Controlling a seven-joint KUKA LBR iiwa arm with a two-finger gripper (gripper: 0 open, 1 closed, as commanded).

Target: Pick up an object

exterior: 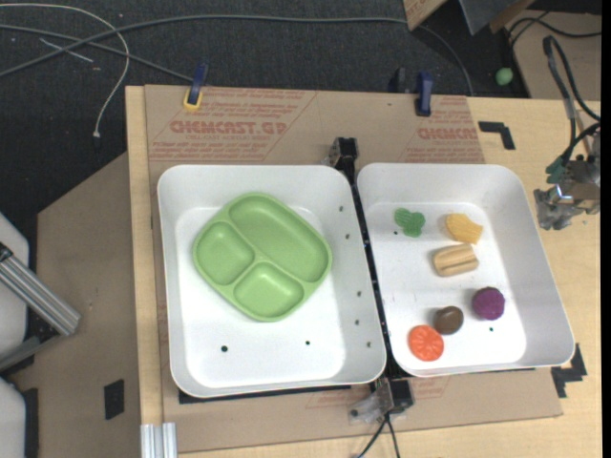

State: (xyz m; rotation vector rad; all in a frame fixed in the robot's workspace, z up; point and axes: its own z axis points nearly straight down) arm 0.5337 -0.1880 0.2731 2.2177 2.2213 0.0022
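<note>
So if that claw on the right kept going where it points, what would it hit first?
Probably the rim of the right bin, just left of the gripper, though its height is unclear.

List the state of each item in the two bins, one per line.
Green divided plate: lying flat in the left bin, compartments bare.
Green toy: resting in the right bin, top left of the group.
Yellow piece: resting, untouched.
Tan roll: lying on its side.
Purple ball: resting.
Brown piece: resting beside the orange piece.
</note>
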